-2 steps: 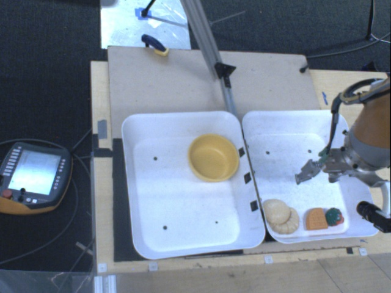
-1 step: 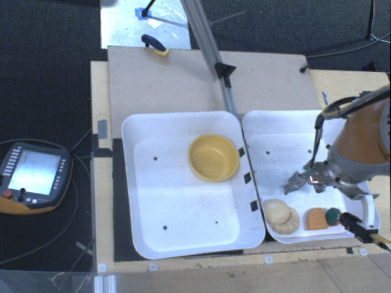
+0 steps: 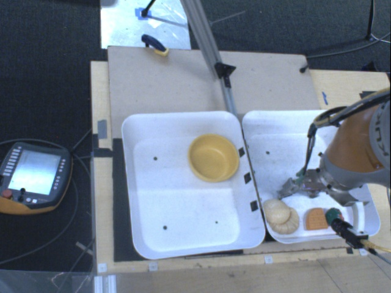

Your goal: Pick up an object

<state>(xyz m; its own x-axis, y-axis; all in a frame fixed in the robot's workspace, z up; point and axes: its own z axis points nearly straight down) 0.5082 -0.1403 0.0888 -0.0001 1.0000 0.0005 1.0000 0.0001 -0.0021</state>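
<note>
i am at the approach step: my gripper [image 3: 292, 189] hangs over the right bin [image 3: 275, 133], just beside the pale roll [image 3: 280, 216], with nothing seen in its grasp. whether it is released or clenched i cannot tell from this slanted view. the roll lies at the bin's near edge, close to the wall shared with the left bin [image 3: 159, 188]; an orange square [image 3: 316, 219] lies just beside it, toward the view's right. a yellow bowl [image 3: 213, 157] sits upright in the left bin, well apart from me. i judge the roll the likeliest pick. the next move calls for shifting toward the near edge until i am centred over it, then coming down and closing without nudging the orange square or catching the wall. no brand, label or writing can be read; the pendant [image 3: 32, 177] screen off the bench is too small to make out
</note>
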